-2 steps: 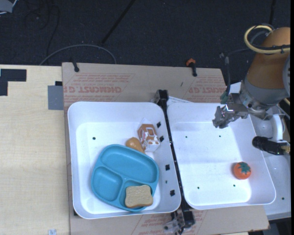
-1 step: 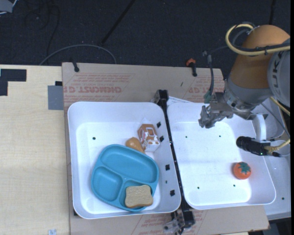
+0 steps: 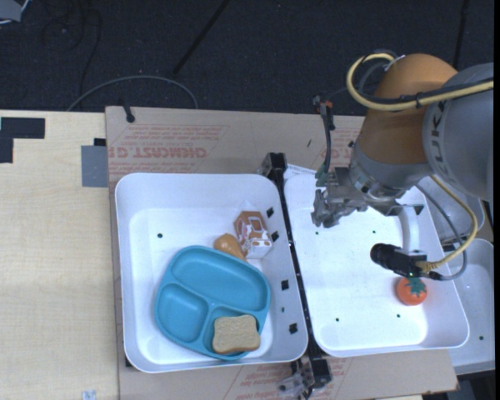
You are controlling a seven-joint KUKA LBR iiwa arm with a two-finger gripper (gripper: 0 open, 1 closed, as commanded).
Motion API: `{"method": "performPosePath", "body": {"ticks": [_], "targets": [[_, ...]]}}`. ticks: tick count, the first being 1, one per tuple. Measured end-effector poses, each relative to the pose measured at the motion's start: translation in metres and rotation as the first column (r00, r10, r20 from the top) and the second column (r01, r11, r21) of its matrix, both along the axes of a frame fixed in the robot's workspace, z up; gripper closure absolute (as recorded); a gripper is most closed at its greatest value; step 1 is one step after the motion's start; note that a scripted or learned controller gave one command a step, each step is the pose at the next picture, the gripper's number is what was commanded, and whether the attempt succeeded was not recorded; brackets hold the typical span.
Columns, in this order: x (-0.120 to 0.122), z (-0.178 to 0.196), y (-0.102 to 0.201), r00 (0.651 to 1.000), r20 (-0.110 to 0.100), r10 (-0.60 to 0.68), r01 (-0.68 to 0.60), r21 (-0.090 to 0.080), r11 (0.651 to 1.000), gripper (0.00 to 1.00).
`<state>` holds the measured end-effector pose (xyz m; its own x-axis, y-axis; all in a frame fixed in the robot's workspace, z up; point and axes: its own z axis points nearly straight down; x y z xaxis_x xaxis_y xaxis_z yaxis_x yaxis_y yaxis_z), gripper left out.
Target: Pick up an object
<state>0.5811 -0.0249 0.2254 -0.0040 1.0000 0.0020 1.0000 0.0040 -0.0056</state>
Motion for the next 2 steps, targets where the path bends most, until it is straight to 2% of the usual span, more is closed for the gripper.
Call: {"method": "performPosePath", "body": {"ticks": [1,2], "targets": [[-0.015,0.007,0.049,1.000,0.000,0.001,-0.001,0.000,1.000,1.00],[-0.018,-0.005,0.101,1.000,-0.002,0.001,-0.001,0.000,1.000,1.00]]}}
